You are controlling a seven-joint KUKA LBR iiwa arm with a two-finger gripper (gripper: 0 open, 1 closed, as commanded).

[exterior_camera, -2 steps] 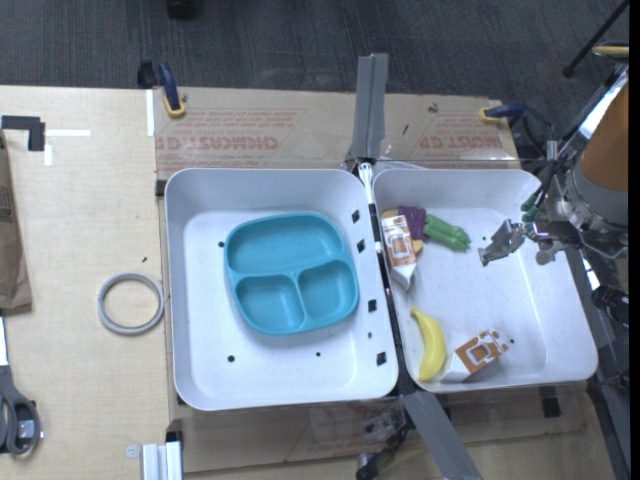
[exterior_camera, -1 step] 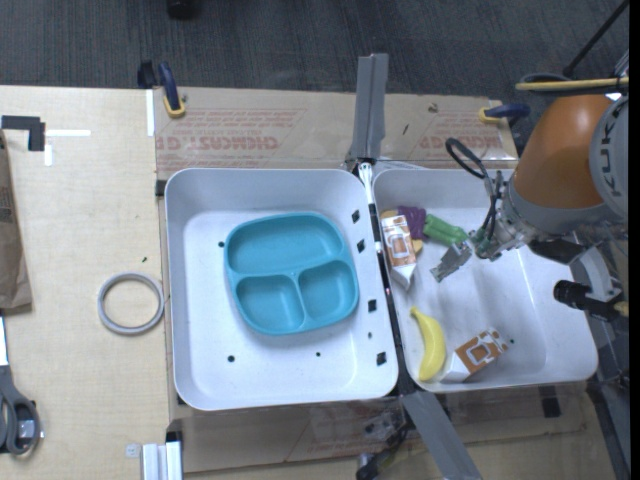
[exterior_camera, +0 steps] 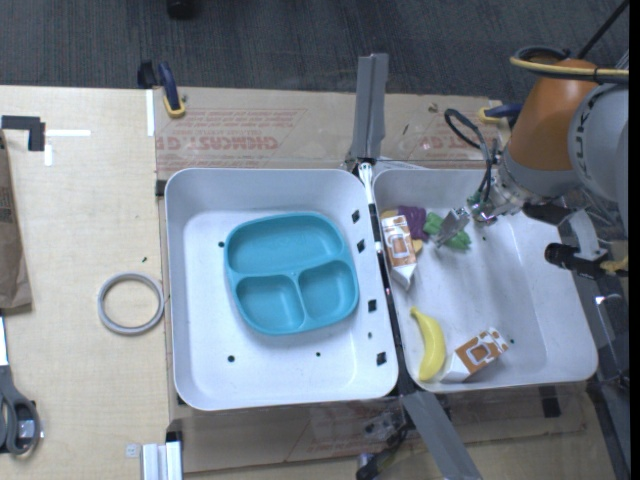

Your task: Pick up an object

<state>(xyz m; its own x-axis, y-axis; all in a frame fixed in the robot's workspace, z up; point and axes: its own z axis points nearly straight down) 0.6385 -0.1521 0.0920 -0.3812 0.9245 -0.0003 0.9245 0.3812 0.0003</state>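
The right bin (exterior_camera: pixel 530 298) holds several objects. A yellow banana (exterior_camera: pixel 430 346) lies near its front left, beside a small orange and white carton (exterior_camera: pixel 478 353). Against the bin's left wall lies another orange and white packet (exterior_camera: pixel 398 244), with a purple item (exterior_camera: pixel 411 217) and a green item (exterior_camera: pixel 437 226) just behind it. My gripper (exterior_camera: pixel 458 224) reaches in from the right and hangs low at the bin's back left, right next to the green item and partly covering it. I cannot make out whether anything is held.
The left bin (exterior_camera: pixel 200 348) holds a blue divided plate (exterior_camera: pixel 292 273). On the bench to the left lie a grey tape ring (exterior_camera: pixel 131 302) and scissors (exterior_camera: pixel 15 423). A blue clamp (exterior_camera: pixel 170 86) sits at the back. Cables (exterior_camera: pixel 470 133) trail behind the wrist.
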